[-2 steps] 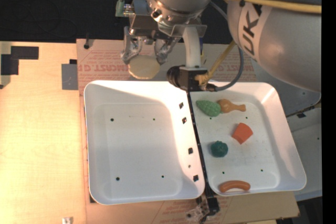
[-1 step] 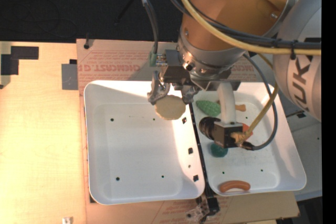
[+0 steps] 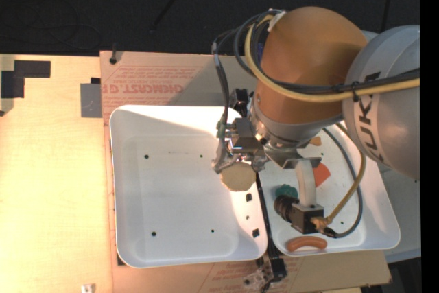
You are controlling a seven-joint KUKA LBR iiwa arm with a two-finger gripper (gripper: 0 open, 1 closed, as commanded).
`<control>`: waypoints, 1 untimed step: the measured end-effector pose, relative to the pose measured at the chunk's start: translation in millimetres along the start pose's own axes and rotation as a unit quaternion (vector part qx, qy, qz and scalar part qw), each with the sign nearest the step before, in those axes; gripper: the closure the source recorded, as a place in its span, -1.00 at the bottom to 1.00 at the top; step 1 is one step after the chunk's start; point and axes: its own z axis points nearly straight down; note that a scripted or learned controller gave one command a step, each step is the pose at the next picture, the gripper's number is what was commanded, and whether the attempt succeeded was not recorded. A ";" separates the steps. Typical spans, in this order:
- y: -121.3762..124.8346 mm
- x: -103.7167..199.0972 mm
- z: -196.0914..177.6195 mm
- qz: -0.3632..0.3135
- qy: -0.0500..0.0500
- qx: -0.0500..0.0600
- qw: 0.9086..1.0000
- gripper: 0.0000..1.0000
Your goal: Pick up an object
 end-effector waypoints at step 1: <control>-11.8 -83.2 -44.6 0.001 0.002 -0.009 1.000 1.00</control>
